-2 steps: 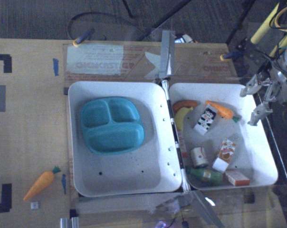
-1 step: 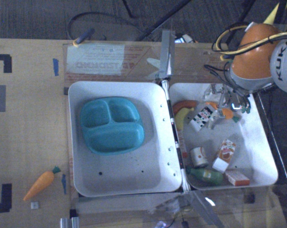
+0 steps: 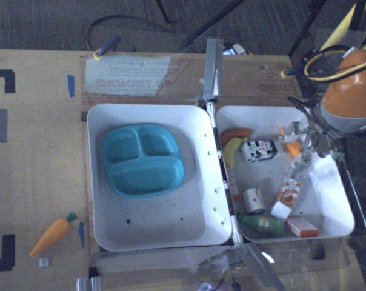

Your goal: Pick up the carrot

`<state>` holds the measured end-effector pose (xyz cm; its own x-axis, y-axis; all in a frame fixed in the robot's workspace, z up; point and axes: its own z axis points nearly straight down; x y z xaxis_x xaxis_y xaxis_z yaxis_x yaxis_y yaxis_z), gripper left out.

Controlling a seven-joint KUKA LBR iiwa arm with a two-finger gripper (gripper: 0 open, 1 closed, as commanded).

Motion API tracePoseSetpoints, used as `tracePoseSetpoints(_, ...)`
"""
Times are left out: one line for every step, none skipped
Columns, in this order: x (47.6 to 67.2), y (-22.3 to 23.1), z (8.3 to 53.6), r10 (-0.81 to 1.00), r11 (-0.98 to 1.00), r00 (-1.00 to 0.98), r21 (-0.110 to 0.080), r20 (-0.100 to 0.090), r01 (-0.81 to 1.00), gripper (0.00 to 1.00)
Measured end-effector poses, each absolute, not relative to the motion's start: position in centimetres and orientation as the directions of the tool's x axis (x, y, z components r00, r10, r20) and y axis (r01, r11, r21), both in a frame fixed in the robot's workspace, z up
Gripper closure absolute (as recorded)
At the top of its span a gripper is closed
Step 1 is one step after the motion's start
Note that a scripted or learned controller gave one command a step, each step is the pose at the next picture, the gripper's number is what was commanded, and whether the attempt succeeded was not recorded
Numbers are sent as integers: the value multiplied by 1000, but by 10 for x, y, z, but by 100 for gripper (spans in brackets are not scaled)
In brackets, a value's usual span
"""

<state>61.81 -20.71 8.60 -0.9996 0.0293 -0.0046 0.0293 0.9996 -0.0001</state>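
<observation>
An orange carrot [image 3: 49, 236] with a green top lies on the wooden bench, outside the bins, near the front left corner. My gripper [image 3: 302, 142] hangs over the back right part of the right bin [image 3: 337, 190], far from that carrot. A small orange piece [image 3: 294, 149] shows right at the gripper's tip; I cannot tell what it is or whether it is held.
The left bin [image 3: 189, 223] holds a blue divided plate [image 3: 143, 159]. In the right bin lie a sausage [image 3: 236, 132], a banana [image 3: 231, 151], a cow-patterned carton [image 3: 259, 150], a can [image 3: 252, 200], a green bottle [image 3: 263, 224], a juice carton [image 3: 288, 196] and a red box [image 3: 303, 227].
</observation>
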Motion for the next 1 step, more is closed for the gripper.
tracePoseSetpoints(621, -207, 98, 32, 999, -999, 0, -15, 32, 100)
